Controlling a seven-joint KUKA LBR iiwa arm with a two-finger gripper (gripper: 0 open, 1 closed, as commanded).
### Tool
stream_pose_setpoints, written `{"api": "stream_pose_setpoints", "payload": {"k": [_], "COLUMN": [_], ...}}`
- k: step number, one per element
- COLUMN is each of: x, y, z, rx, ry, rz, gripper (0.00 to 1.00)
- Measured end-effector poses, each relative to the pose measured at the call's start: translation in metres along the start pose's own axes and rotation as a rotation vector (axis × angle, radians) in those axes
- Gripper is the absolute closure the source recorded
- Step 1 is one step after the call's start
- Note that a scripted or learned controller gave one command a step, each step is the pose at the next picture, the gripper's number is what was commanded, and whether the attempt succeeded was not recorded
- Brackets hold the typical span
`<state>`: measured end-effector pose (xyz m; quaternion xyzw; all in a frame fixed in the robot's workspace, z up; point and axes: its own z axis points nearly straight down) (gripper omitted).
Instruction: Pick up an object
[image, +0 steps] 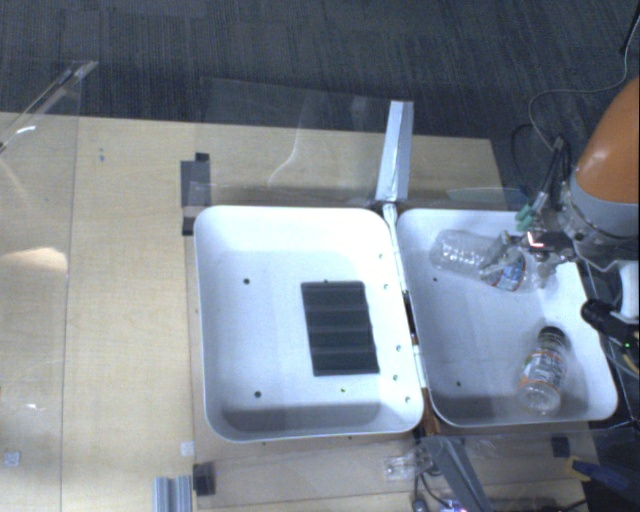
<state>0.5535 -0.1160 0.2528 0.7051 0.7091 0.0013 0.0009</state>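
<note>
A clear plastic bottle (458, 250) lies on its side near the back of the right bin (470, 400). My gripper (515, 264) hangs low at that bottle's right end, touching or just above it; the arm's orange band and grey wrist sit at the view's right edge. A second small clear bottle (543, 370) with a label lies near the right bin's front right corner. A black ridged rectangular block (340, 327) lies flat in the middle of the left bin (225, 300).
The two white bins stand side by side on a wooden bench, split by a narrow rim. A grey metal strip (395, 150) runs back from between them. Cables hang by the arm at the upper right.
</note>
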Motion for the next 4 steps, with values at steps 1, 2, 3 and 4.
{"api": "stream_pose_setpoints", "payload": {"k": [1,2,3,4], "x": [0.009,0.009,-0.008,-0.047], "y": [0.082,0.082,0.106,0.075], "z": [0.049,0.048,0.154,0.165], "rx": [-0.001,-0.001,-0.007,-0.005], "ry": [-0.001,-0.001,-0.001,-0.002], "rz": [-0.019,-0.019,-0.046,-0.267], "gripper": [0.0,0.0,0.0,0.0]}}
